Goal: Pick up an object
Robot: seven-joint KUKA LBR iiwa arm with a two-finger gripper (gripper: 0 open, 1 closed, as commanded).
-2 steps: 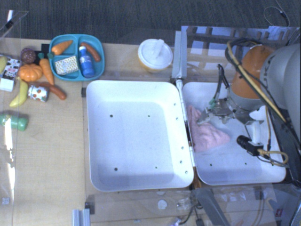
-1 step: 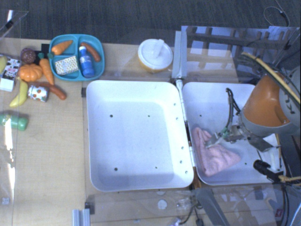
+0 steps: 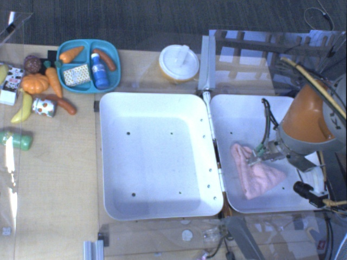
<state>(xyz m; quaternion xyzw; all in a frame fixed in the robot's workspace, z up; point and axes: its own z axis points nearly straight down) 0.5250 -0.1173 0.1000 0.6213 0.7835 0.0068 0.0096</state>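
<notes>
Here, soft crumpled pink cloth (image 3: 255, 172) beneath fingers (image 3: 261, 154).

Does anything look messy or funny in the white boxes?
Only the pink cloth in the right bin: it lies crumpled in a heap, with the gripper down at its upper edge. Nothing looks spilled or broken.

Grey arm's two-finger gripper (image 3: 259, 153) sits low on crumpled pink cloth (image 3: 255, 172) in right shallow white bin (image 3: 238, 112); left white bin (image 3: 154, 156) alongside.
</notes>
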